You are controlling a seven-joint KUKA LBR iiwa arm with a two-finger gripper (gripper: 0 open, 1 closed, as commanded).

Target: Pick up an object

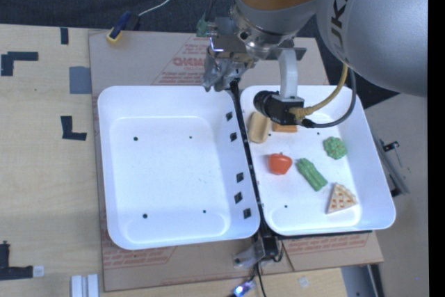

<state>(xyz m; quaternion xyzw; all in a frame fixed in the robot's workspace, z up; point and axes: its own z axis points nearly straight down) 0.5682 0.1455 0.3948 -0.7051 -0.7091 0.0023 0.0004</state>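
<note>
Several small toy foods lie in the right bin (368, 149). A tan block (258, 127) rests near the divider, with an orange piece (284, 126) just beside it. A red tomato-like piece (280, 163) sits mid-bin. Right of it are a long green vegetable (311, 174), a green broccoli-like lump (334, 147) and a tan waffle wedge (341, 199). My gripper (220, 80) hangs over the far end of the divider between the bins, up and left of the tan block, with nothing visible in it.
The left bin (111, 149) lies beside the right one, joined by a black-marked divider (241, 149). A black fitting with a yellow cable (279, 106) hangs from the wrist over the right bin's far side. The arm's large grey body (375, 3) covers the upper right.
</note>
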